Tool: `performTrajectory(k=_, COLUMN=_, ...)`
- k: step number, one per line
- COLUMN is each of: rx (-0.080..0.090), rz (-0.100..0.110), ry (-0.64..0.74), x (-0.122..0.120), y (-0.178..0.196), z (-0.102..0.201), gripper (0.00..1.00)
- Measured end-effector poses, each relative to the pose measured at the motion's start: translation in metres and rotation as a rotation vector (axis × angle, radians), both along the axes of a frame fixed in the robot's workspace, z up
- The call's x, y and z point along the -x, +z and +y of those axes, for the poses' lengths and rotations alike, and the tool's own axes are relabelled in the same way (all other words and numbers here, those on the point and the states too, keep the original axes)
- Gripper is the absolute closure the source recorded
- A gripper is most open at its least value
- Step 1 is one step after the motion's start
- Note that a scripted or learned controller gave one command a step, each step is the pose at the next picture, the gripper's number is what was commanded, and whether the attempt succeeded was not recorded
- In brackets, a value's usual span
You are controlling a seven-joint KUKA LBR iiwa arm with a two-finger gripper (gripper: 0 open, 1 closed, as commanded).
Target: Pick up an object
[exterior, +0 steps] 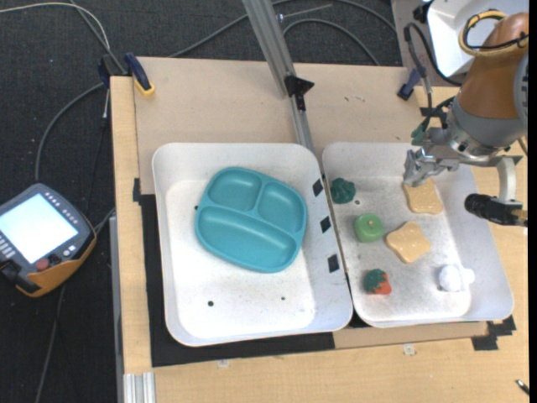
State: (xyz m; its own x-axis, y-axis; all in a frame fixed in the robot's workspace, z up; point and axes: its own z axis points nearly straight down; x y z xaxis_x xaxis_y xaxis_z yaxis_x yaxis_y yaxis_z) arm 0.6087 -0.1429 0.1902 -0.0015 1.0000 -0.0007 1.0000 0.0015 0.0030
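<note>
My gripper (pixel 417 173) hangs over the far part of the right bin (pixel 482 305), just above a tan bread-like slice (pixel 424 199) that lies on the bin floor. A second tan piece (pixel 408 243) lies closer to the front. Left of it sits a green round object (pixel 367 227). A dark teal piece (pixel 342 191) lies near the bin's left wall. Toward the front are a red and green strawberry-like object (pixel 377 282) and a small white object (pixel 450 278).
The left bin (pixel 243 321) holds a teal divided plate (pixel 251 217). A metal pole (pixel 270 32) slants over the bench behind the bins. A handheld pendant (pixel 38 238) lies on the floor at the far left.
</note>
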Motion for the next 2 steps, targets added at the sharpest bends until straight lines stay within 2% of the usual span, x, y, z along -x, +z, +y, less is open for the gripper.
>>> performTrajectory(k=1, rx=0.0, rz=-0.002, ry=0.0, x=-0.001, y=0.036, z=0.0, gripper=1.0)
performTrajectory(k=2, rx=0.0, rz=0.0, ry=0.002, x=-0.016, y=0.035, z=0.042, gripper=1.0)
